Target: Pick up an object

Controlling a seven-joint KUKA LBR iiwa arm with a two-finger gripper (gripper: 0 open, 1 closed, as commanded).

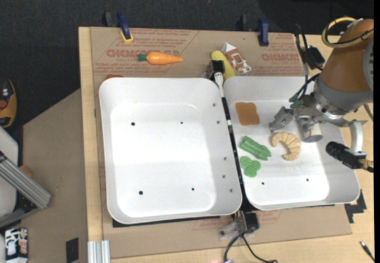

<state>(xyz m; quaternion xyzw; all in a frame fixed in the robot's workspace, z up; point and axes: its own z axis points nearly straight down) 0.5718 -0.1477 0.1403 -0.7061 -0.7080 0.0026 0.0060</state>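
Note:
In the right bin (332, 193) lie a tan croissant (287, 144), a brown toast slice (247, 113), a green pea pod (255, 148) and a smaller green piece (251, 167). My gripper (295, 127) hangs just above the croissant's far edge, at the end of the grey arm with its orange band (349, 60). Its fingers are spread open, one grey finger (278, 120) to the left and the other to the right of the croissant's top. Nothing is held between them.
The left bin (113, 137) sits beside the right one. Behind the bins on the cardboard lie an orange carrot (161, 59), a yellow banana (219, 61) and a small brown-and-white carton (238, 61). Blue clamps (124, 28) hold the board's far edge.

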